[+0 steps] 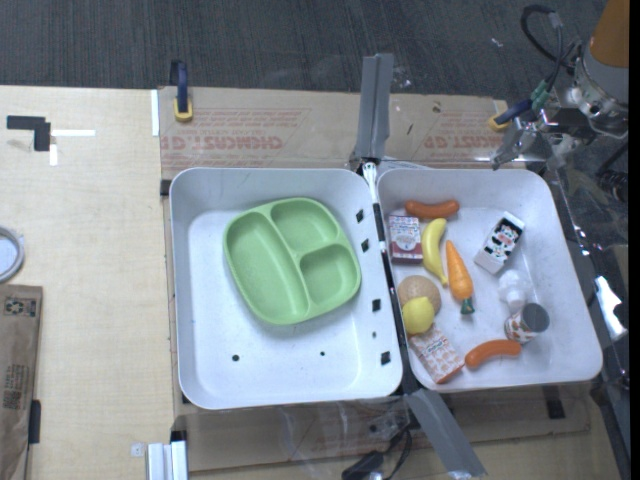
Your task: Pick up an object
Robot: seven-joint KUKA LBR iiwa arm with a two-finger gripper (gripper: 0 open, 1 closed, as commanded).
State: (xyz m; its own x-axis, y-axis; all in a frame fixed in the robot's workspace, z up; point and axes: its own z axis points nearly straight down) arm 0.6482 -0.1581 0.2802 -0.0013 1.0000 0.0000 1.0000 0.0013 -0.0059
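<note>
The right bin (560, 218) holds several items: an orange sausage (432, 208), a red-and-white box (404, 238), a banana (434, 250), a carrot (458, 271), a small milk carton (499, 243), a tan ball (421, 289), a lemon (418, 315), a snack packet (437, 355), a second sausage (492, 352) and a small bottle (522, 308). My gripper (522, 136) hangs above the bin's far right corner, away from all of them. Nothing shows in its grasp.
The left bin (200, 298) carries a green divided plate (292, 260). A grey divider post (375, 108) stands behind the seam between the bins. Cables and arm hardware (590, 88) crowd the upper right. A tape roll (8, 256) lies at the far left.
</note>
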